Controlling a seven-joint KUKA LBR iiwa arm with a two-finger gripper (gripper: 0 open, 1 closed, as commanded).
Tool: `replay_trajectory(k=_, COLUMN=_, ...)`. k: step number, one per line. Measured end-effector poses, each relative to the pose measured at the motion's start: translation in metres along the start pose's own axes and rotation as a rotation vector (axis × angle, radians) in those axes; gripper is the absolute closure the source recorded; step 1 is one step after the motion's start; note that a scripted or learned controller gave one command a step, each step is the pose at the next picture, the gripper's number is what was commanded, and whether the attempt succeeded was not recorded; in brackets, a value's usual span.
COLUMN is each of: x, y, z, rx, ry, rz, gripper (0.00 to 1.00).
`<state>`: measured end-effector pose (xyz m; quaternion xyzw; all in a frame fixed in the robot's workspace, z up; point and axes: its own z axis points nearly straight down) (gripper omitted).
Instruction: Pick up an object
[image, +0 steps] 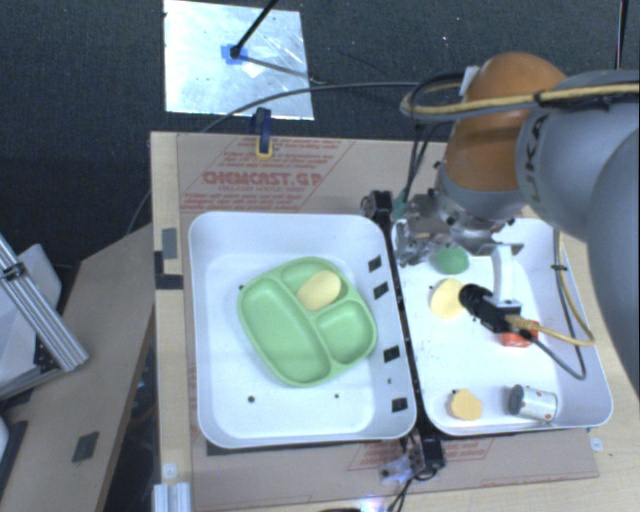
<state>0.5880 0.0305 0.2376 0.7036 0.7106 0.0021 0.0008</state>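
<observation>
End effector (418, 243) hangs at the upper left corner of the right bin (425, 365), close against the wall it shares with the left bin (225, 400); whether it is spread or pressed together cannot be told, since the wrist covers it. Both bins sit side by side on the bench (300, 170). A green divided plate (290, 340) lies in the left bin, with a yellow lump (320, 290) in its upper compartment. In the right bin, a green round piece (452, 260) lies just beside the end effector, toward the bin's middle, and a yellow piece (446, 299) lies near below it. Well apart, by the lower rim, lie a silver cylinder (535, 402) and a yellow disc (464, 405), with a small red piece (515, 339) above them.
</observation>
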Motion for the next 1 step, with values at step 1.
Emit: replay_trajectory(k=1, x=0.0441, y=0.0230, z=0.0124, rx=0.002, ry=0.000, rz=0.000, gripper=1.00)
